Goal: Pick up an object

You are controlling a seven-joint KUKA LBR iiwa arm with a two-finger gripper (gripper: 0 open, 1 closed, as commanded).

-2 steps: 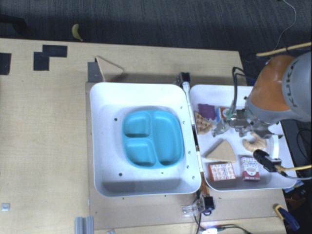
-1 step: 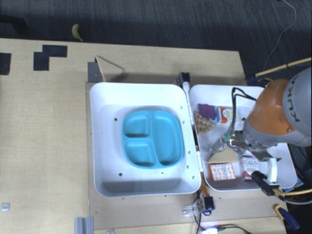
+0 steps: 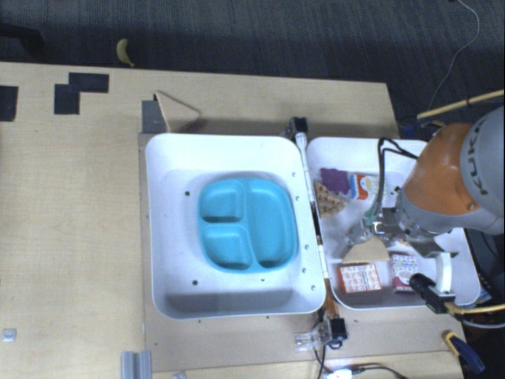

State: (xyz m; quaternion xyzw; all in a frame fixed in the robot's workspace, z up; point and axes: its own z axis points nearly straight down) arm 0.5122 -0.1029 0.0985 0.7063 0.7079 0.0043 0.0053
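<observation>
The right bin (image 3: 319,152) holds several small packets. A purple packet (image 3: 337,181) and a white and orange one (image 3: 364,185) lie at its far end, with a brown patterned packet (image 3: 329,201) beside them. A red-brown printed box (image 3: 359,278) and a white and red packet (image 3: 404,267) lie near the front wall. My gripper (image 3: 368,229) hangs low over the middle of this bin, between the far packets and the near box. Nothing shows between its tips, and the wrist hides the bin's right half.
The left bin (image 3: 170,212) holds a blue divided plate (image 3: 246,222). A black clamp (image 3: 297,125) sits at the far end of the wall between the bins. Cables and a connector (image 3: 331,332) lie at the bench's front edge.
</observation>
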